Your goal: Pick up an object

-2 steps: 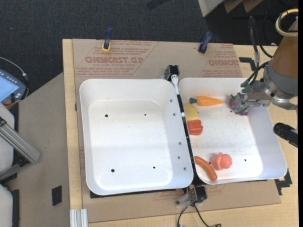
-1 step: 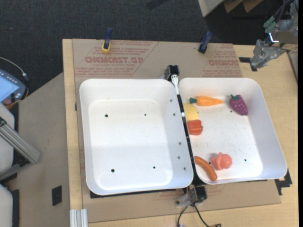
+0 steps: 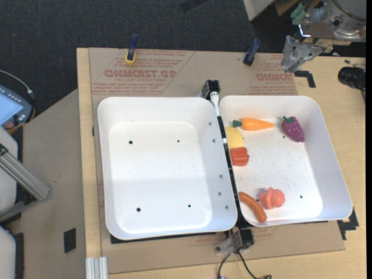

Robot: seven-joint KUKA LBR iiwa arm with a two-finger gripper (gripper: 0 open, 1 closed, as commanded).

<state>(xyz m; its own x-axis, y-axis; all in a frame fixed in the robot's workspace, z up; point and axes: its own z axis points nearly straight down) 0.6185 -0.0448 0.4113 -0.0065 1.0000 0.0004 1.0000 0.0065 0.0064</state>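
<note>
Lowest in the frame, a sausage (image 3: 253, 206) and a pink toy (image 3: 272, 198) lie touching at the bottom edge of the right bin (image 3: 325, 156). Higher along that bin's left wall sit a red pepper (image 3: 239, 156) and a yellow piece (image 3: 233, 137), then a carrot (image 3: 253, 123) with purple grapes (image 3: 293, 128) beside it. The left bin (image 3: 116, 156) adjoins it on a cardboard sheet (image 3: 87, 156). My pincer (image 3: 296, 54) hangs at upper right beyond the bins, over the cardboard; I cannot tell its spread.
</note>
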